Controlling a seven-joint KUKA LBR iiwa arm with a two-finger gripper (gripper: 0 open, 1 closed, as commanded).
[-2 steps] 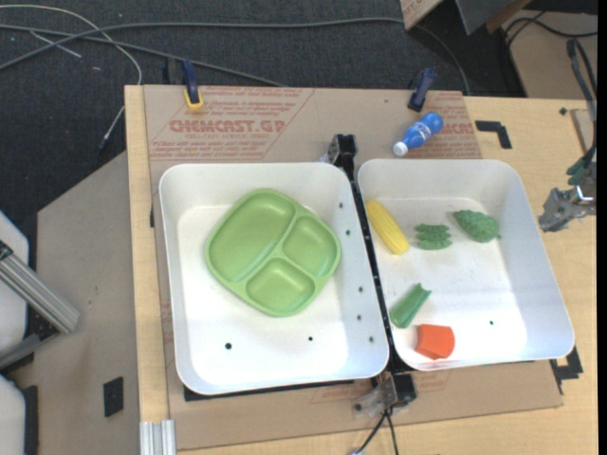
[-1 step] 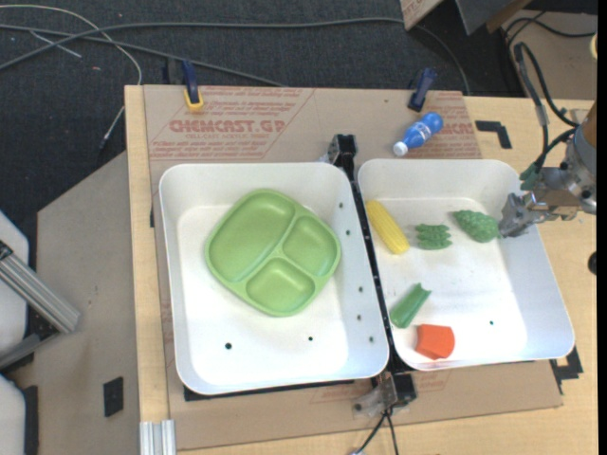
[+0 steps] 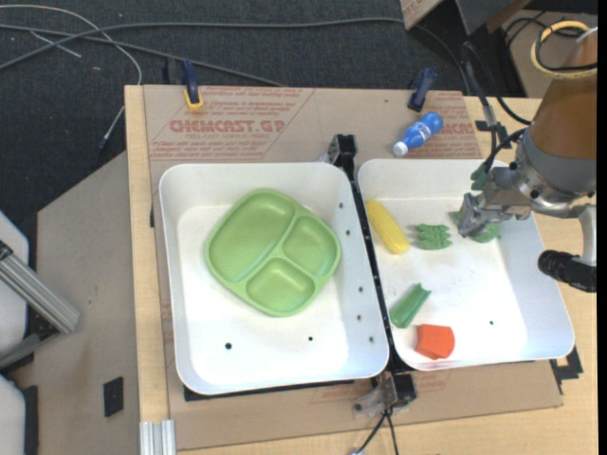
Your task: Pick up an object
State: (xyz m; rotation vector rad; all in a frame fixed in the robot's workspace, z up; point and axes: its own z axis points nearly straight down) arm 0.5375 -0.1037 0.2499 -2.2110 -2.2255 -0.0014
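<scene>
A cardboard-topped bench [image 3: 285, 112] bears two bins; at right of frame, the gripper [image 3: 474, 221] hangs low in the right bin [image 3: 531, 339], grip state unclear.

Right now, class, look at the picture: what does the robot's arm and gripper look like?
The arm is thick and rounded, with a broad orange band above a grey wrist section. The gripper at its end is a small grey metal assembly. Its finer markings are too small to make out.

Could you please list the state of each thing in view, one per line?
Plate: flat in the left bin, nothing on it.
Corn: lying in the right bin.
Broccoli: lying beside corn.
Green piece: lying flat.
Orange block: near front wall.
Bottle: on its side, outside bins.
Gripper: low in right bin.
</scene>
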